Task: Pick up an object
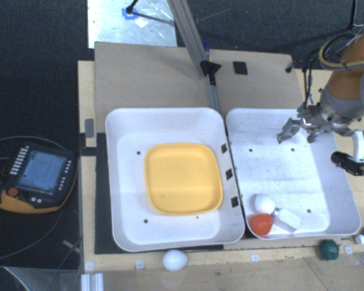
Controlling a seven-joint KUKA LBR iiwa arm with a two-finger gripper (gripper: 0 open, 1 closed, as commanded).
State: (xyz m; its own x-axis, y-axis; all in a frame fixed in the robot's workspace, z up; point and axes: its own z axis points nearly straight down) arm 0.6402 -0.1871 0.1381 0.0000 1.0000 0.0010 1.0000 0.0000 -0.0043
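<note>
The gripper (300,131) hangs over the upper right part of the right bin (291,162), its two fingers spread apart with nothing between them. The things it could take lie well away from it, bunched in the near corner of that bin: a white ball (264,204), an orange-red ball (261,224) touching it from below, and a small white block (286,220) just beside both.

The left bin (124,180) holds a square yellow plate (184,177), lying flat in its middle. It is probably stiff and shallow, with no edge raised enough for a pinch from above, so it looks a poor choice.

The white ball seems the likeliest target. It is probably light and smooth (perhaps hard plastic, though this cannot be told), and a round thing tends to squirt out of two flat fingers unless they close across its widest part. The fingers should straddle it on the sides away from the orange-red ball and the bin wall, since the crowding there leaves little room. The white block, with flat faces, may grip more surely if its long sides can be reached.

Outside the bins, a white egg-shaped object (175,260) and a dark green ball (329,249) rest on the bench.
</note>
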